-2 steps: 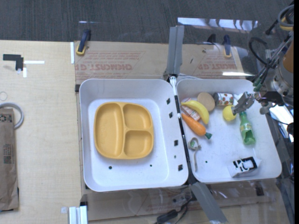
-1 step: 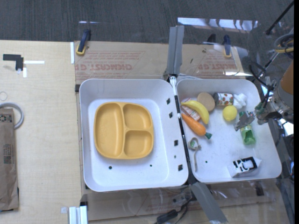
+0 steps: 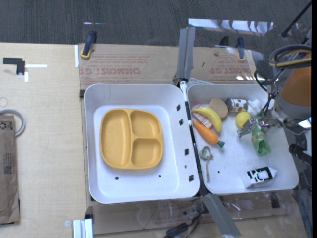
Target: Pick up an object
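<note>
We see the gripper (image 3: 253, 124) low in the right bin (image 3: 233, 175), just right of a yellow lemon (image 3: 242, 118) and touching a green bottle (image 3: 259, 142); we cannot tell its grip. Left of the lemon lie a banana (image 3: 208, 117) and a carrot (image 3: 206, 132).

Single fixed camera, mounted above the desk (image 3: 39, 133), looking down at a slant from a moderate distance, framing both white bins (image 3: 143, 192) side by side, with dark floor along the top and the right margin seemingly cropping the arm (image 3: 297, 90).
</note>
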